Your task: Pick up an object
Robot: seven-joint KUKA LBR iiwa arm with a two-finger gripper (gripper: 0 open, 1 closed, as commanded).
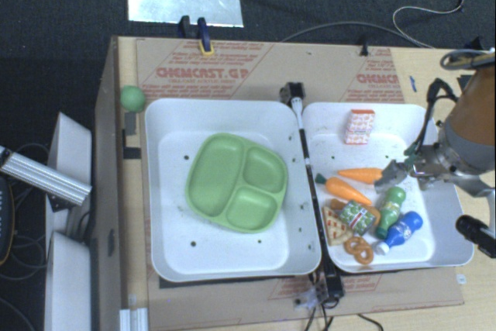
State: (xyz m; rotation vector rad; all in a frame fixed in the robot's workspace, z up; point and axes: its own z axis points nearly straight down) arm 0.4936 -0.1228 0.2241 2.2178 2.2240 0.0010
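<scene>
Gripper over the right bin's clutter

Gripper (394,173), finger spread unclear, hovers beside a carrot (361,175) lying left of it, long axis left-right; green bottle (390,207) just below.

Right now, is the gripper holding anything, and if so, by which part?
Cannot be told. The gripper sits low in the right bin, by the carrot and green bottle; no object shows between its fingers.
</scene>
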